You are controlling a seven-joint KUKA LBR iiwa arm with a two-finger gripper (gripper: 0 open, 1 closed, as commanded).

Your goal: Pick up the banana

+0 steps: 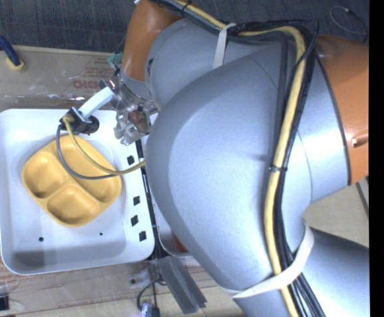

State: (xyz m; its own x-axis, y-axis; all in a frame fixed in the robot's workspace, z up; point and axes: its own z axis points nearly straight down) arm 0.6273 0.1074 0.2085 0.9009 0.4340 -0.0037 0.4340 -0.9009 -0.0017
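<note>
Grey arm housing (245,164) was closest to the lens and blocked most of the right and centre of the camera view. Thick yellow cable (291,111) and black hoses ran down its back, held by white straps (220,41). Orange band (142,35) sat at the top, above the wrist.

Gripper (131,121) was a small metal assembly below that band, over the upper right corner of the shallow white left bin (7,177). Open or closed: could not tell, as the wrist hardware hid the detail. Nothing was seen held in it.

White tube-shaped part with a black end (86,111) stuck out from the wrist toward the left, with the black end just above the top edge of the yellow divided plastic tray (66,183). Thin cable loop (80,160) hung from that end and crossed over the tray's upper right section.

Tray lay flat on the bin floor, left of centre, turned at a diagonal. Row of small black squares (137,203) ran along the bin's right wall, next to the arm.

Banana: could not tell where it was. The tray sections that could be seen held nothing, and the arm covered everything right of the bin wall.

Blue-handled clamp (8,51) sat on the brown board (40,65) above the bin, well apart from the gripper.
</note>
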